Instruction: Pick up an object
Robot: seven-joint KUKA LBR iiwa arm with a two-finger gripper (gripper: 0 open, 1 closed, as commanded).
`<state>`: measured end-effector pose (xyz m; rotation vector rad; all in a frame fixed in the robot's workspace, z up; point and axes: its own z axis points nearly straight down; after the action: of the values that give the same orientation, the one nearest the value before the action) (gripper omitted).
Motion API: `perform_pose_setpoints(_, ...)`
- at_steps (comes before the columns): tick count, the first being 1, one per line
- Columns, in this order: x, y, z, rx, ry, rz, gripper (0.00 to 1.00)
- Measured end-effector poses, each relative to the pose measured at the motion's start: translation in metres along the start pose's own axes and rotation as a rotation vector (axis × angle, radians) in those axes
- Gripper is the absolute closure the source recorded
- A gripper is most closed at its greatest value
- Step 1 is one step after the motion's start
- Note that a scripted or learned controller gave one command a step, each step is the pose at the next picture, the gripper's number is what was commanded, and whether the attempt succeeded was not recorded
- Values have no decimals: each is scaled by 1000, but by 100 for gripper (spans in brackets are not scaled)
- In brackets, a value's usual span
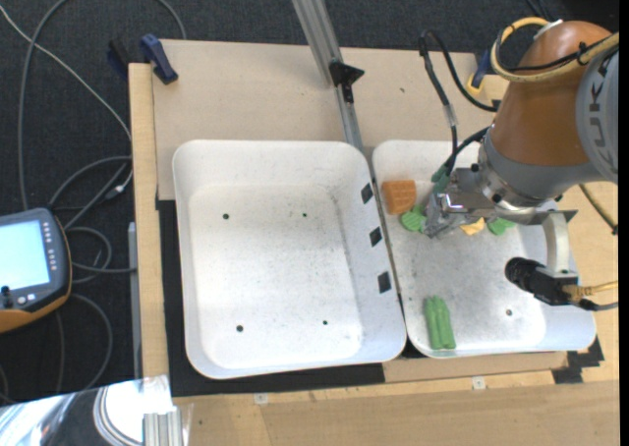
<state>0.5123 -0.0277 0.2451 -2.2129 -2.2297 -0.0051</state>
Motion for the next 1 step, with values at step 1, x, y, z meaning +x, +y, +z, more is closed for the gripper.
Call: perform_pose_setpoints(1, 61, 4, 8, 4, 1, 1, 100)
